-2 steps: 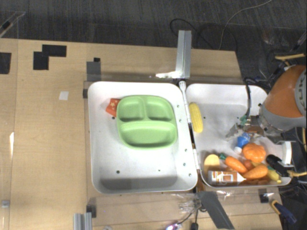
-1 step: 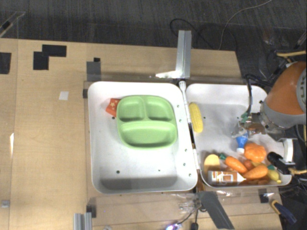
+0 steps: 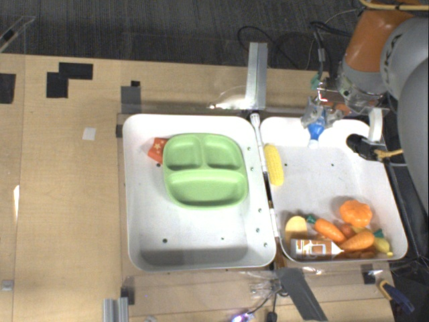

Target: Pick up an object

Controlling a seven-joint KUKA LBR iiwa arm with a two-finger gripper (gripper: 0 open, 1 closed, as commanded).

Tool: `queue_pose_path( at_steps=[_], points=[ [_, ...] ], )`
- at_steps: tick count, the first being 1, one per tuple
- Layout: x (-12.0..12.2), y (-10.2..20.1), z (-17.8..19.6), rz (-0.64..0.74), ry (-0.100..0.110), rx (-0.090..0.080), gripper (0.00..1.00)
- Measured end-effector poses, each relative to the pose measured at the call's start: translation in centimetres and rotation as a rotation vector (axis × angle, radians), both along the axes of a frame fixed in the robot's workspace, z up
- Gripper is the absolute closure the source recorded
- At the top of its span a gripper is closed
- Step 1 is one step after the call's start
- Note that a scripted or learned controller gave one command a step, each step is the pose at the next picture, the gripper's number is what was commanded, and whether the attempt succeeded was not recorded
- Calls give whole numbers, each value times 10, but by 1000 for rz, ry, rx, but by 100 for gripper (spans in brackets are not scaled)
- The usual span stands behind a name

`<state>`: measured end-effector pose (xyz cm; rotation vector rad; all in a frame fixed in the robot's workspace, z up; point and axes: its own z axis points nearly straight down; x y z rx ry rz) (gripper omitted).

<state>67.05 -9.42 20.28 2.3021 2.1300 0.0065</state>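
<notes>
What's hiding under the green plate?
A red thing pokes out from under the left edge of the green plate, in the left bin. Just one corner shows, so I can't tell what it is. The plate covers the rest and anything else beneath it.

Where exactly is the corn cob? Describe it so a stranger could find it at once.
Start at the right bin, the one nearest the arm. Along its left wall, beside the divider between the bins, lies the corn cob, alone. It is long, yellow and lengthwise against the wall, well apart from the toy food pile in the bin's near corner.
</notes>
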Motion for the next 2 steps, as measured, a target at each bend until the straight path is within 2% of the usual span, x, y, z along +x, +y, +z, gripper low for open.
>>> queue_pose_path(
  at_steps=[1,2],
  points=[
    [-1,-32,-68,3,4,0,100],
    [0,57,-16,51,1,1,100]
  ],
)
